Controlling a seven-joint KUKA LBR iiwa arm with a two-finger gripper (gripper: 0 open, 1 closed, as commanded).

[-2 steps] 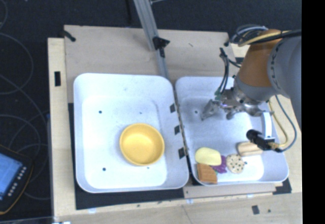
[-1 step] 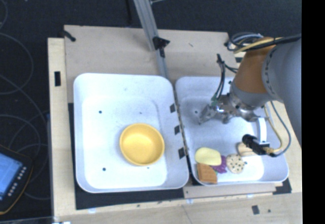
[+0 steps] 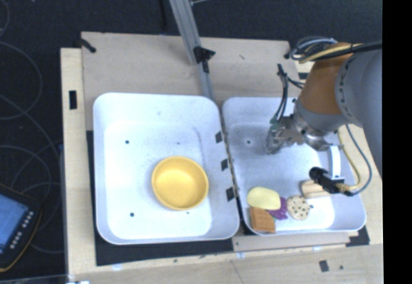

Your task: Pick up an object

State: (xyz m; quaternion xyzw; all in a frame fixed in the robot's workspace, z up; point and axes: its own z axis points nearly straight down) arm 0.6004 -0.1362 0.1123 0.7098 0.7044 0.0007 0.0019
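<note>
Hovering low over bare floor in the right bin (image 3: 257, 115), your jaws (image 3: 278, 141), their state impossible to tell, should shift toward the yellow piece (image 3: 264, 198) before descending.

Bowl (image 3: 179, 182) in left bin (image 3: 109, 147)

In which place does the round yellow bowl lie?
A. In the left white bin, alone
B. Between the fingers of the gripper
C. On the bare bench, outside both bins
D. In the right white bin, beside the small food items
A: the round yellow bowl sits by itself on the floor of the left white bin, while the gripper is over the right white bin.
</note>
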